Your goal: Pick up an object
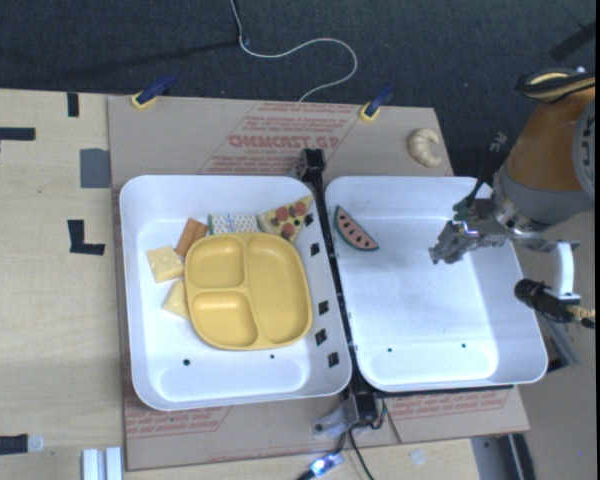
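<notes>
One gripper (448, 246) over right bin (420, 308) (watermelon slice (354, 230) well apart).

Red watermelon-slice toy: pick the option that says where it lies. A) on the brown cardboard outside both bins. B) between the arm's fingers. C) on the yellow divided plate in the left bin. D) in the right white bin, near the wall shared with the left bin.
D: the red watermelon-slice toy lies on the floor of the right white bin, close to the divider, apart from the gripper farther right.
</notes>
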`<action>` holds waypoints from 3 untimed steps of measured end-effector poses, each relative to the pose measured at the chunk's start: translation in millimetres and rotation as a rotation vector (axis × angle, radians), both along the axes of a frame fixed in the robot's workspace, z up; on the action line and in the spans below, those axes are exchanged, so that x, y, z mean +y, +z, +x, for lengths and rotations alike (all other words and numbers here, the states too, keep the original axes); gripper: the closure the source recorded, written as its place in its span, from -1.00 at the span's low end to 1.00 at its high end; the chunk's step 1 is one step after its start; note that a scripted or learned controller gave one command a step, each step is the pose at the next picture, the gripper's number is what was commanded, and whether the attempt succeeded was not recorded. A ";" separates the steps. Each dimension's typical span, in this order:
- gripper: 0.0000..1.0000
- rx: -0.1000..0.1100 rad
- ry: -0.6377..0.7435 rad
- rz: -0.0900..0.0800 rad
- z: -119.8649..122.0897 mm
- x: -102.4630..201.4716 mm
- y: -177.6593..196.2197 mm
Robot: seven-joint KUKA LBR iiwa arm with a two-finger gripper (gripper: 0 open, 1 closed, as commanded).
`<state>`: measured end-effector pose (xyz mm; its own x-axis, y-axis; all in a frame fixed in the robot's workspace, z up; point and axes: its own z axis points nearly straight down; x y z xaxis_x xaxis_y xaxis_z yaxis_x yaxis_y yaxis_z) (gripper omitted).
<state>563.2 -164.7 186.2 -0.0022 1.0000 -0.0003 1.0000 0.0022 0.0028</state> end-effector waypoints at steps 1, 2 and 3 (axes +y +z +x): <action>1.00 0.001 0.000 0.000 0.7 0.8 40.1; 1.00 0.002 0.005 0.002 25.1 51.4 49.4; 1.00 0.003 0.006 0.002 53.0 109.0 50.7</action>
<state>616.1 -55.7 236.9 -0.0080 1.0000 0.0020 1.0000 0.0080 0.0000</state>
